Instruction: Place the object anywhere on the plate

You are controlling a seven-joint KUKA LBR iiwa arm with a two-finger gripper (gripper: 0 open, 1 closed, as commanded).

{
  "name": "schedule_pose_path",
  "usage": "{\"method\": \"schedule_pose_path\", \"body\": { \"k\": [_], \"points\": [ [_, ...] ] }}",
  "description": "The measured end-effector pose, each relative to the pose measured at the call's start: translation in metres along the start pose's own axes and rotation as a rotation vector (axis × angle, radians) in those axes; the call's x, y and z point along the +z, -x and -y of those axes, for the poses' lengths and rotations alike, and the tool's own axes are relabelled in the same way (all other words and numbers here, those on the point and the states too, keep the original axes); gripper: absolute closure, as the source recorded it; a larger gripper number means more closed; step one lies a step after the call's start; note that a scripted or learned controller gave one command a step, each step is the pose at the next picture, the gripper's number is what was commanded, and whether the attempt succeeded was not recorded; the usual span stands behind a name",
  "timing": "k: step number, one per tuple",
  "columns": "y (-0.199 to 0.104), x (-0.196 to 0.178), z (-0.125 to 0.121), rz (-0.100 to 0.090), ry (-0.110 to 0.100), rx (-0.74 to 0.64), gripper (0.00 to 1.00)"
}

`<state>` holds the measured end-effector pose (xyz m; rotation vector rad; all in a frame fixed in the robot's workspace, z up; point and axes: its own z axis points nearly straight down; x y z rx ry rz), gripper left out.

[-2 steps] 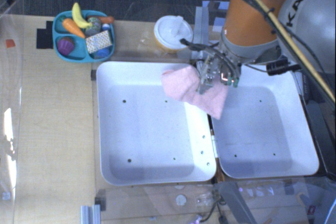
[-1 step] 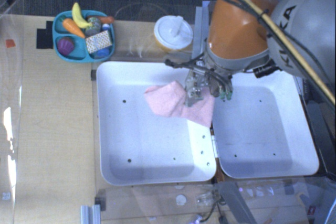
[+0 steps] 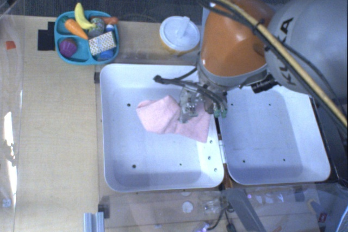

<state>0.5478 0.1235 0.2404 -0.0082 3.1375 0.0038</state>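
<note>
The gripper (image 3: 191, 107) sits low over the right part of the pink cloth (image 3: 163, 117), which lies crumpled in the left bin (image 3: 117, 133) at mid-frame; whether the jaws are parted or closed on the fabric I cannot tell. To do this well, pinch a raised fold, not a flat edge, lift straight up, then carry it to the blue plate (image 3: 61, 56) in the upper left of the desk (image 3: 54, 144).
</note>
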Motion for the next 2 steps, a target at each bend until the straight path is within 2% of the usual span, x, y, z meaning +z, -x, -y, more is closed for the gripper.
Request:
{"method": "schedule_pose_path", "body": {
  "k": [1, 2],
  "points": [
    [-0.0273, 0.0113, -0.0417, -0.001, 0.0, -0.001, 1.0],
    [-0.027, 0.0111, -0.0415, 0.0, 0.0, 0.0, 0.0]
  ]
}}
